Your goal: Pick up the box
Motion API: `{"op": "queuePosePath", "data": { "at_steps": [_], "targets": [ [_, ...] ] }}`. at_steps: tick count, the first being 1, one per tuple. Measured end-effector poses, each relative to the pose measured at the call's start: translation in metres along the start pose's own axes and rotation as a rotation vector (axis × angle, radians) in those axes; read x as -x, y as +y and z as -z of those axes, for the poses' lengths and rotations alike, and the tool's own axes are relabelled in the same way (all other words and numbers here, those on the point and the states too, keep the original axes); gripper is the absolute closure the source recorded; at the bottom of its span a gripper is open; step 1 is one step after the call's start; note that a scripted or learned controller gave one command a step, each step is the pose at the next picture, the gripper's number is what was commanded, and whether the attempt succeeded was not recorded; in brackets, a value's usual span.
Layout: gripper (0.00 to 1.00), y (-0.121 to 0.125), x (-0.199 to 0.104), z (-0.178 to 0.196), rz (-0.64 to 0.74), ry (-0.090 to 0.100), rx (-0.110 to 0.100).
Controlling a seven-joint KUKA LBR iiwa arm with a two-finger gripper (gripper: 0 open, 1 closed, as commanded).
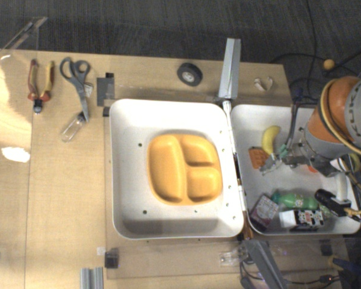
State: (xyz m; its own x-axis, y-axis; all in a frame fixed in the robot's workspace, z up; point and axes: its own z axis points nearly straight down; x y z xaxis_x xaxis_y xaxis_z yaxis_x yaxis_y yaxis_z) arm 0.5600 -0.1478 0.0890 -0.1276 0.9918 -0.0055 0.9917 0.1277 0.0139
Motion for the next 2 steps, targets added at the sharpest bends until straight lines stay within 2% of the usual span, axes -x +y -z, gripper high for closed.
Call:
{"op": "queuePosePath", "data": {
  "at_steps": [1,2],
  "targets": [
    [0.00,0.063,0.043,-0.003,0.102,0.003,-0.007],
    [0.00,0.104,0.016,-0.004,0.388,0.002,-0.024]
  ]
}}
